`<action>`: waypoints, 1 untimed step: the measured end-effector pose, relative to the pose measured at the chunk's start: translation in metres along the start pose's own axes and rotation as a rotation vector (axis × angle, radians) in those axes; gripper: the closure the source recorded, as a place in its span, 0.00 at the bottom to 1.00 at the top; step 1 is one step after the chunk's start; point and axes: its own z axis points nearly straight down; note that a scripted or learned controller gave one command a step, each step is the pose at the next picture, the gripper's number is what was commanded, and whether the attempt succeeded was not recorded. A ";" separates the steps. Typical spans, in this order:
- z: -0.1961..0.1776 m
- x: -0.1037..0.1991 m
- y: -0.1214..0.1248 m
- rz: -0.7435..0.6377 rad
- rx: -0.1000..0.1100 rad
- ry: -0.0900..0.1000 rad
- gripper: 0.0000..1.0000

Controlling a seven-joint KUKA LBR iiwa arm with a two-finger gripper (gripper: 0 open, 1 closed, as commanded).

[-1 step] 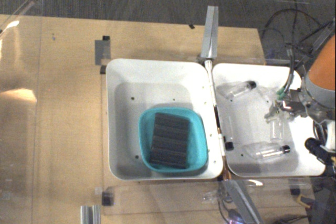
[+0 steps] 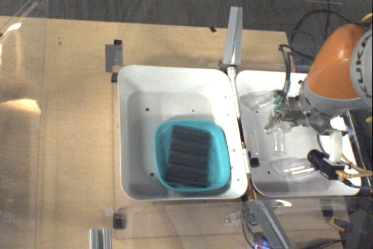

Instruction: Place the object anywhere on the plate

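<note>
While on plate (image 2: 191,155), object (image 2: 187,155) far from fingers (image 2: 275,123).

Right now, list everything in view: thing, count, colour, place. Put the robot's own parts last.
Bins: two, white, side by side on the bench; left bin, right bin.
Plate: one, teal, in the left bin toward its near right corner.
Ribbed block: one, dark grey, lying on the plate.
Clear items: hard to count, transparent, scattered in the right bin.
Bench: one, light wood, under both bins.
Metal bar: one, grey, behind the seam between the bins.
Cables: a few, black, at the far right.
Arm: one, grey with an orange band, over the right bin.
Gripper: one, over the right bin among the clear items.
</note>
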 end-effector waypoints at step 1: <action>0.007 0.078 0.003 -0.112 0.000 0.001 1.00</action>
